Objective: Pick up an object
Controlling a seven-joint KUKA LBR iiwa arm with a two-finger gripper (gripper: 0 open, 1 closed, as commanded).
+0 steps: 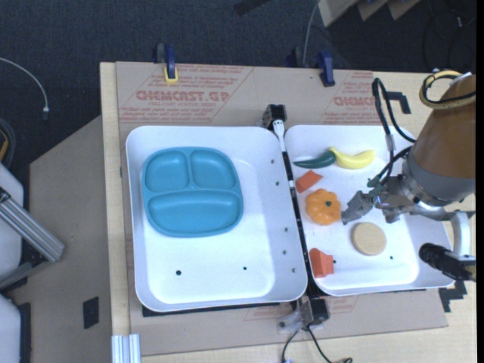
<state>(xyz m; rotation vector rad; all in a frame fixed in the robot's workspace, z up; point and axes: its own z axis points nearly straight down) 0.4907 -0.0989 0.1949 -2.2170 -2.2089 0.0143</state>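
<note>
My gripper (352, 208) hangs over the right bin (401, 280), just right of an orange pumpkin (324, 206) and above-left of a tan round disc (369, 239). Its two dark fingers point left, stand slightly apart and hold nothing. A green pepper (315, 159) and a yellow banana (354, 157) lie at the back of this bin. An orange wedge (308, 180) sits behind the pumpkin, and a red-orange block (321, 262) lies near the front left corner.
The left bin (219, 278) holds a blue divided plate (193, 191). The arm's grey and orange body (446, 146) covers the right bin's right side. Cables run along the right bin's back edge.
</note>
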